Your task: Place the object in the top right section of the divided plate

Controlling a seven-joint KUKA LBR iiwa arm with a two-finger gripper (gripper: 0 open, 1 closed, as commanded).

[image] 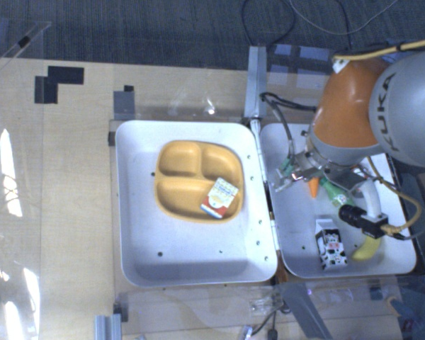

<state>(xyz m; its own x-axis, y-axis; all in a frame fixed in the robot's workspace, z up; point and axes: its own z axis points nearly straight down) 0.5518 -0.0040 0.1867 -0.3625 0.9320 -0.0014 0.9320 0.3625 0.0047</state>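
"Left of the bench, entry one?"

"One shallow white bin [127, 261]. Contents: one yellow divided plate [171, 193], three sections, two small ones along its top and one long one below them."

"Anything on the plate?"

"One small flat packet [222, 197], white and yellow with red and blue at its lower end. It lies tilted at the right end of the long lower section, its lower corner up on the plate's rim. Its top edge is close to the ridge under the top right section. Whether it overlaps that ridge I cannot say, as the view is too coarse there."

"Entry two, the right side?"

"Second white bin [297, 253], touching the first along the shared edge. The arm [354, 112] hangs over its upper half, orange band uppermost. The gripper [303, 178] sits low near the bin's left wall, well apart from the plate. Open or closed: cannot be told from this angle."

"Loose items in that bin?"

"Four. One small orange piece [313, 187] just beside the gripper; held or merely lying there, not discernible. One green piece [334, 192] just right of it, partly under the arm. One black-and-white box [331, 248] near the front wall. One yellow curved item [368, 249] to the box's right, possibly a banana."
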